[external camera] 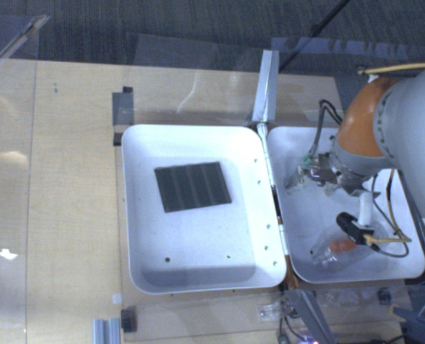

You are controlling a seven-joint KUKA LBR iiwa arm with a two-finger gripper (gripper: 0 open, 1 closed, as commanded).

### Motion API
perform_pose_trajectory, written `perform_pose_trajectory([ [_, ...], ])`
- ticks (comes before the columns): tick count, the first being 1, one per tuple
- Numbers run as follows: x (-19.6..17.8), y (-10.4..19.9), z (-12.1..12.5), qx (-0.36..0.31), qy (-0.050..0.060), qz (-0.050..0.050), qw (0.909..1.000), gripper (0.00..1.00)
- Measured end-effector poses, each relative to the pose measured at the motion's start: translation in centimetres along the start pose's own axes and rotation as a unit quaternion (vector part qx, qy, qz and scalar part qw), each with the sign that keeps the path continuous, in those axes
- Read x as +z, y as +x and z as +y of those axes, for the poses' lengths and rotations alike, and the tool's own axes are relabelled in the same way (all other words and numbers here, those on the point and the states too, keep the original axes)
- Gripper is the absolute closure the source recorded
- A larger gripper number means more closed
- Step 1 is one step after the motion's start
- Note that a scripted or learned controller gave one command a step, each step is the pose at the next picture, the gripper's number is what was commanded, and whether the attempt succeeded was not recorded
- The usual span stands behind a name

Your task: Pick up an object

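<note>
Desk: pale wood, two white bins.
Left bin: dark ridged pad lying flat.
Right bin: clear orange-tipped object near front.
Gripper: low over right bin's far side; can't tell how its grip stands.

Dark grey ribbed rectangular pad lies flat in the left bin, upper-middle of the floor, slightly skewed, well clear of every wall. Over in the right bin, a small clear crumpled item with an orange-red part rests near the front edge.
</note>
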State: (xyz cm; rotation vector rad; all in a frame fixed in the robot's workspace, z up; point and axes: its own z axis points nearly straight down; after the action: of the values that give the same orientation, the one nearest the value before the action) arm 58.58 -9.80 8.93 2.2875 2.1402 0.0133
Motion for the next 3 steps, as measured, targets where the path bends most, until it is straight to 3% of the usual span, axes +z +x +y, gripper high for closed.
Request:
perform_pose_trajectory([
  [1, -3.7, -1.6, 6.4, -0.004, 0.003, 0.0, 1.0, 0.0],
  [2, -4.8, -1.4, 6.6, -0.01, 0.001, -0.001, 0.9999, 1.0],
  [3, -4.8, -1.4, 6.6, -0.01, 0.001, -0.001, 0.9999, 0.0],
])
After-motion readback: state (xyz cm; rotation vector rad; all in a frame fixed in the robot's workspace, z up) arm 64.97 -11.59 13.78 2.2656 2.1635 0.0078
